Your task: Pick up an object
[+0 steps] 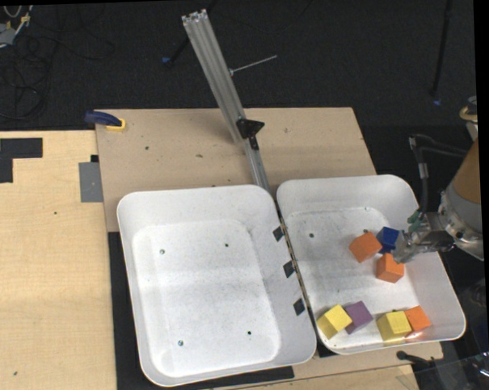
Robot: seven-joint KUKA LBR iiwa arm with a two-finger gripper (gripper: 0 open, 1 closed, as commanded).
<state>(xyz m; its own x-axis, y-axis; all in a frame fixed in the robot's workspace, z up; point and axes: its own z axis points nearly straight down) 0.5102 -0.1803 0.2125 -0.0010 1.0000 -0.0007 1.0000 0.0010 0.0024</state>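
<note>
Gripper (402, 252) beside our orange block (389, 269); we cannot tell its state, so nothing is lifted yet.

Even overhead light falls on the desk (226, 146) and both white bins (198, 232), which glare slightly (their surface detail nearly washed out). The surroundings are dark. Shadows are soft and short. The picture is grainy, somewhat soft throughout.

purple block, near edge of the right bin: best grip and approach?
Take the purple block from above, across its far and near faces. The yellow block touches its left side, so fingers won't fit there; its right side looks open, clear of the yellow-orange pair.
</note>
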